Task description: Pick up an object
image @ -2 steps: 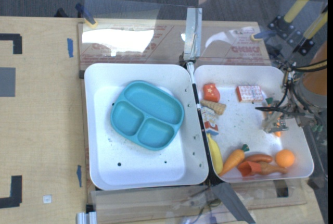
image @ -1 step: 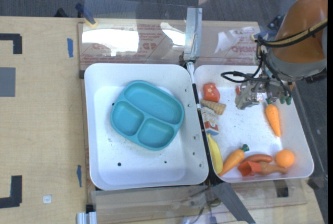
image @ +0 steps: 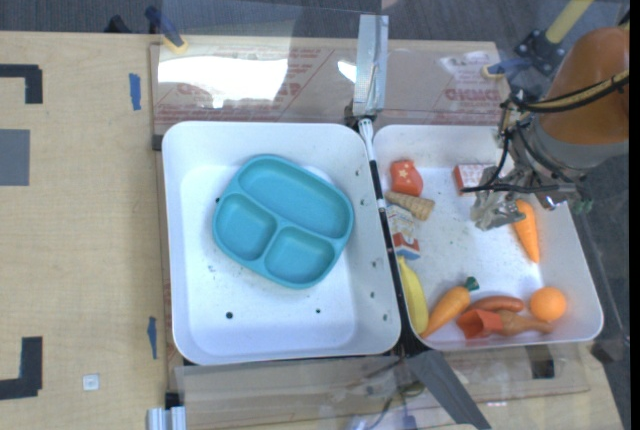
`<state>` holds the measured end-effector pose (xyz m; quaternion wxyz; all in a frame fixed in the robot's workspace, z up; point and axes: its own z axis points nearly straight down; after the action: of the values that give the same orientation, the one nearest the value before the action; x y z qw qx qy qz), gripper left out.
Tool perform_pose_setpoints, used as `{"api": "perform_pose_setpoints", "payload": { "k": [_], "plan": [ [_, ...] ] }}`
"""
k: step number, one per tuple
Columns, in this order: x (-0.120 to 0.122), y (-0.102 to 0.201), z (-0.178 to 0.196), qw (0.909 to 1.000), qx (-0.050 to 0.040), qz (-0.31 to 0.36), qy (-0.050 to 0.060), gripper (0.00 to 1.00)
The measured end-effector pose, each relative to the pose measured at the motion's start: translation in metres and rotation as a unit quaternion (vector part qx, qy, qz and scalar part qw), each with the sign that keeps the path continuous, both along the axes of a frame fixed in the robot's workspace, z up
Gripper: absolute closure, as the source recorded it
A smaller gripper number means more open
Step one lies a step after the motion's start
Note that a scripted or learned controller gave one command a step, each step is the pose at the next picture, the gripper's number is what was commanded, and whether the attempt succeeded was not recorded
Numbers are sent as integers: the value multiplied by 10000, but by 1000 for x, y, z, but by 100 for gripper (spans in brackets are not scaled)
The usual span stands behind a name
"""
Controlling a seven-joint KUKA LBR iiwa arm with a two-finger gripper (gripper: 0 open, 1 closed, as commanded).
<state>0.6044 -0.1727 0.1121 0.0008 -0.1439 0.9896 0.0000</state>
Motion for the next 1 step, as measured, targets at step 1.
{"api": "perform_pose_setpoints", "payload": {
  "k": [1],
  "plan": [
    [2, 1, 3, 10000, -4, 14, -26, 0]
  ]
}}
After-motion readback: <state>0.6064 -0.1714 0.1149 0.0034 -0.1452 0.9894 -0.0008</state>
